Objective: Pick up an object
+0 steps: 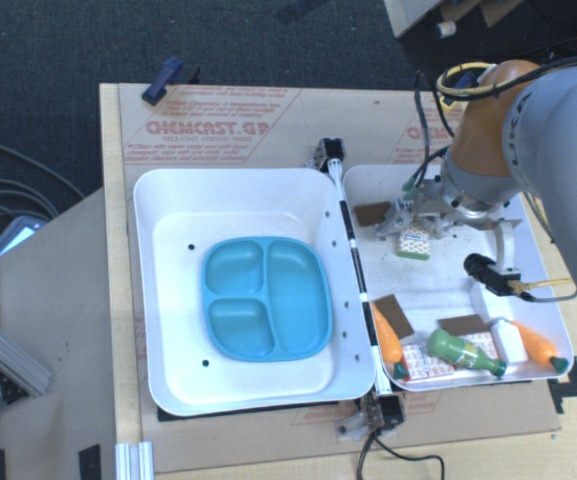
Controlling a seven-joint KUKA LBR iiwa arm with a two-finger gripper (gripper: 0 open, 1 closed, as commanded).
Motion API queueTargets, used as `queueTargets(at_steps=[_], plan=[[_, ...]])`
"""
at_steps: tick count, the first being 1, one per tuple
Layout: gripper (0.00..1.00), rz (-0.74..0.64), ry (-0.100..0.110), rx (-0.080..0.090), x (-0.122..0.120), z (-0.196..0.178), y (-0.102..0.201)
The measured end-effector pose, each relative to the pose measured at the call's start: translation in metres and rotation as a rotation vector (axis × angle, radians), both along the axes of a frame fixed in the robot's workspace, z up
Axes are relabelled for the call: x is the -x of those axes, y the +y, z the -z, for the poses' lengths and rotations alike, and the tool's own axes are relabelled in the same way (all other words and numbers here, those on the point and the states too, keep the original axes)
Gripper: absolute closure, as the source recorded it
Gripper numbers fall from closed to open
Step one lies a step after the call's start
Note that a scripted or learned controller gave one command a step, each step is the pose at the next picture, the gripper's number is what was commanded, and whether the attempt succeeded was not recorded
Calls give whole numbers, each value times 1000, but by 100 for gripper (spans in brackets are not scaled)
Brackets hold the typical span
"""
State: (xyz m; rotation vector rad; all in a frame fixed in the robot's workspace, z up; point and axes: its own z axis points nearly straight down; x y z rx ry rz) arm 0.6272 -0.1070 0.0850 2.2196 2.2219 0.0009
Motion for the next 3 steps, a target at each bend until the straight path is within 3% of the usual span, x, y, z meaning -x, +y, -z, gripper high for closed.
queueTargets(at_steps=[1, 2, 3], plan=[[0, 1, 4, -1, 22, 0, 0], [100, 0, 3, -1, 21, -10, 1], [100, 0, 0, -1, 44, -100, 84]])
